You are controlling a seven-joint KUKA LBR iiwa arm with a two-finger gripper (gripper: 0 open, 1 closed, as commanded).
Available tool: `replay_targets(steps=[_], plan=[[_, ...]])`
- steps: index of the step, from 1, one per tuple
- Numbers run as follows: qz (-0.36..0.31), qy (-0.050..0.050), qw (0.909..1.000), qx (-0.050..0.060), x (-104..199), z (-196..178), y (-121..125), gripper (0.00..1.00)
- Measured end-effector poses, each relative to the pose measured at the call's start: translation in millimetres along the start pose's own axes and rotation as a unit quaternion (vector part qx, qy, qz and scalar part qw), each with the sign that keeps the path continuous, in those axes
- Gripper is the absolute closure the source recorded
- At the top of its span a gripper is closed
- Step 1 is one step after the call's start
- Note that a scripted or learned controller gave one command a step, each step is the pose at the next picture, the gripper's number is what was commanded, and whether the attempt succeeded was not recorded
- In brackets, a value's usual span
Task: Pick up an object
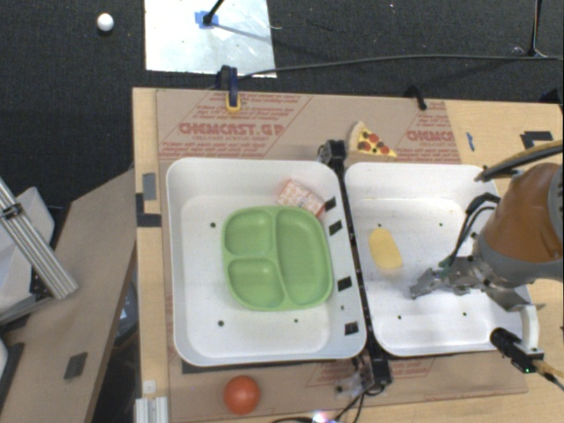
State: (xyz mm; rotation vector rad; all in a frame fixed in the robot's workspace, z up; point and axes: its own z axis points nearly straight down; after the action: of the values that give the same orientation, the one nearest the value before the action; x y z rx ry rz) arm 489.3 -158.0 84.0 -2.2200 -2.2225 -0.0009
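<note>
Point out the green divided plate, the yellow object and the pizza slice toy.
green divided plate (pixel 278 258), camera view, centre ridge.
yellow object (pixel 385 248), camera view, its middle.
pizza slice toy (pixel 371 141), camera view, topping side.

This is a robotics lab or test cell. A grey and orange industrial arm (pixel 529 227) reaches over a tabletop (pixel 264 122) of printed sheet board carrying two white bins (pixel 189 236), with loose cables (pixel 397 60), a clamp (pixel 229 86) and aluminium framing (pixel 35 245) on the left.

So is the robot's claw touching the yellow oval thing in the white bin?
Apart. The camera view shows bare white bin floor between the gripper and the pale yellow oval object in the right-hand shallow white bin.
</note>
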Motion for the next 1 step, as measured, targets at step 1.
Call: replay_targets(steps=[1], plan=[[0.0, 0.0, 1.0, -0.001, -0.1, -11.3, 0.9, 1.0]])
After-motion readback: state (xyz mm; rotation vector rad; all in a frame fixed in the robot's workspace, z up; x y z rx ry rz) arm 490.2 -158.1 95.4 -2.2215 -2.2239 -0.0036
